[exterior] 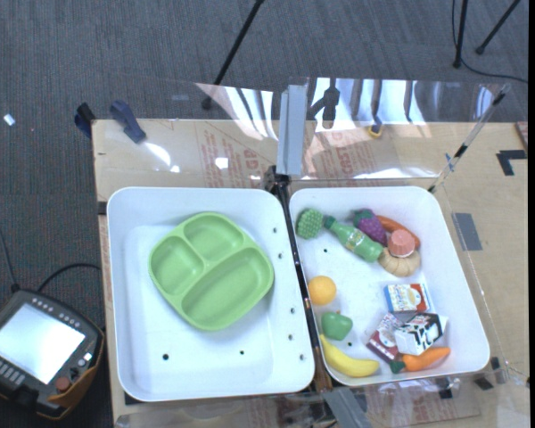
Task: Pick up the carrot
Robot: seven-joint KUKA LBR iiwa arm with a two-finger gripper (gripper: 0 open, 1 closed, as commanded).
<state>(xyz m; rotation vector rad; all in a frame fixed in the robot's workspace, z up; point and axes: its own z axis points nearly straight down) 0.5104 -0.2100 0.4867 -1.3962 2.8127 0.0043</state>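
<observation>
The carrot (427,359) is orange with a small green tip at its left end. It lies flat in the front right corner of the right bin (459,279), close against the front wall. A black and white milk carton (420,333) sits just behind it and touches it. A yellow banana (349,362) lies to its left along the same front wall.
The right bin also holds a green bottle (357,241), purple grapes (372,227), a round pastry (400,251), an orange (321,290), a green pepper (336,326) and a small box (404,297). A green divided plate (212,270) lies in the left bin (125,239).
</observation>
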